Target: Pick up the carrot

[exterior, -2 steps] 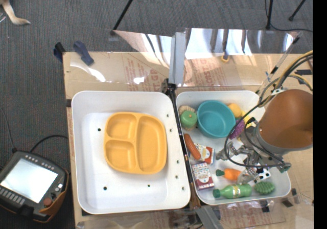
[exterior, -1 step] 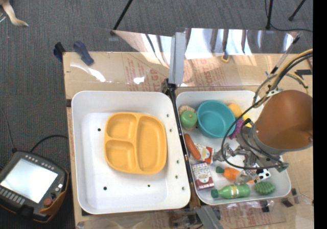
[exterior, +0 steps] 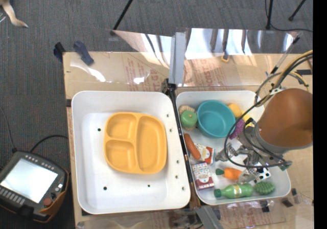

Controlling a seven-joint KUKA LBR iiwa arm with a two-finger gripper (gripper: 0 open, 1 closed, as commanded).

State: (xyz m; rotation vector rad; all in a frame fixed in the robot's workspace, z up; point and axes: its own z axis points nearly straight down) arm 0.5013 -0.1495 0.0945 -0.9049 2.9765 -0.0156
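The carrot (exterior: 233, 174), small and orange with a green tip at its left end, lies flat near the front of the right bin (exterior: 284, 192). My gripper (exterior: 245, 163) hangs over the bin just above and to the right of the carrot, below the arm's orange band (exterior: 286, 118). Metal parts and cables of the gripper overlap the carrot's right end. Nothing is visibly held.
Around the carrot lie a green bottle (exterior: 234, 191), a green bumpy toy (exterior: 264, 187), a red-white box (exterior: 203, 175), a sausage (exterior: 192, 147), a teal bowl (exterior: 215, 118) and a green fruit (exterior: 188, 118). The left bin (exterior: 87, 120) holds a yellow divided plate (exterior: 135, 142).
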